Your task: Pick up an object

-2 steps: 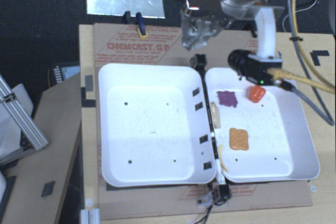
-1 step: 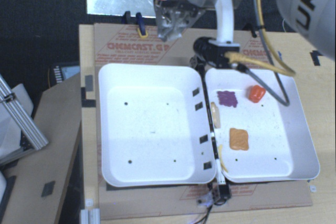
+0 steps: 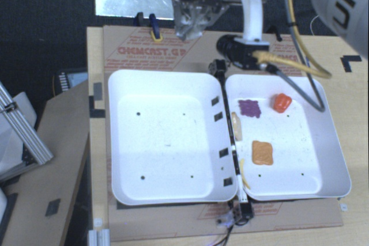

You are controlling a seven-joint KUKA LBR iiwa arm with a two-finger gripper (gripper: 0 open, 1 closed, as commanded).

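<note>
My gripper (image 3: 189,25) hangs high above the bench's far edge, beyond the back rim of the left bin (image 3: 113,141) and over the cardboard. Nothing shows under it. In the right bin (image 3: 334,152) lie a purple flat piece (image 3: 249,108), a small orange-red object (image 3: 282,102) near the back, and an orange-tan square piece (image 3: 262,152) toward the middle. A pale beige stick (image 3: 236,125) rests along that bin's left wall. A thin yellowish strip (image 3: 243,173) lies further forward by the same wall.
A cardboard sheet (image 3: 138,50) lies under both bins. A blue and yellow clamp (image 3: 154,29) stands at its far edge, left of the gripper. Black clips (image 3: 218,117) line the seam between the bins. An aluminium rail (image 3: 23,129) sits at the far left.
</note>
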